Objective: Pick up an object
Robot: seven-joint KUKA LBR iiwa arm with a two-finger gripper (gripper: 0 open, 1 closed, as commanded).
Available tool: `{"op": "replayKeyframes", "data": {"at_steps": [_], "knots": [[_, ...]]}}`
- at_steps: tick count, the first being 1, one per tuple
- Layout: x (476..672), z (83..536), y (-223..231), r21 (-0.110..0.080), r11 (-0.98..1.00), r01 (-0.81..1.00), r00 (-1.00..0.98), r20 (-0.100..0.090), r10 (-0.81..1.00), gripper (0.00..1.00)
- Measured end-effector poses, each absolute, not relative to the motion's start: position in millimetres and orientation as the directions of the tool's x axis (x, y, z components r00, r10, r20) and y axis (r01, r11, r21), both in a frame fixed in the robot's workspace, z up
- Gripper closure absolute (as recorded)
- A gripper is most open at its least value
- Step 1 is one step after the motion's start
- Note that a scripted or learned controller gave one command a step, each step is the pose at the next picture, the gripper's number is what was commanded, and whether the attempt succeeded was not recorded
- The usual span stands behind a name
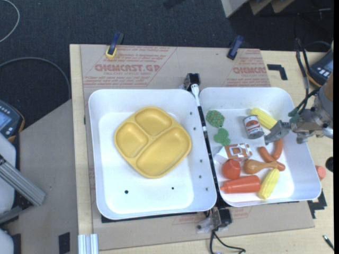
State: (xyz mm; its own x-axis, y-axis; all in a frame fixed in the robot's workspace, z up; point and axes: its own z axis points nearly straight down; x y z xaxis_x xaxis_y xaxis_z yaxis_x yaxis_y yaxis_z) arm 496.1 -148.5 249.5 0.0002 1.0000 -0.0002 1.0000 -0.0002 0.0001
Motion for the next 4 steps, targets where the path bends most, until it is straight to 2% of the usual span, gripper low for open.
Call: {"op": "replayKeyframes", "data": {"at_steps": [1,2,3,4], "knots": [[496.8,260.2,-148.6,0.003,0.0,1.0,0.0,-0.001,1.0,1.0],[576.3,163.7,-167.7,0.003,0.003,1.0,-0.003,-0.002,1.0,1.0],[576.9,84.1,-180.3,0.003,-0.001,1.0,0.001,-0.002,1.0,1.0],[567.9,84.9,-184.5,-0.003,0.0,1.0,0.0,0.001,1.0,1.0]]}}
